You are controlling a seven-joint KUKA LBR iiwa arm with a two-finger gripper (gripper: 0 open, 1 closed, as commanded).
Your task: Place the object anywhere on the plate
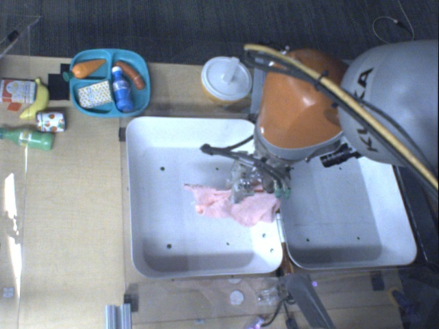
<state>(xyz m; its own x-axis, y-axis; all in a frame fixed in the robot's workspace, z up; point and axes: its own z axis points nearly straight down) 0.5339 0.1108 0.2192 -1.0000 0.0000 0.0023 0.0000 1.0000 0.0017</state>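
The gripper (248,182) hangs low over the right part of the left bin (147,184), directly above the pink cloth (232,204); the cloth, which I take to be the task's object, lies crumpled on the floor of that bin, near its right wall; its long axis runs about left to right across the view, with a thinner flap pointing to the left and the thicker lump at the right, under the wrist; so the cloth lies just below and a little to the left of the tool, touching it or almost; whether it is taken up I cannot tell, because the metal parts are blurred together; no plate is plain to me; the right bin (357,238) is beside.
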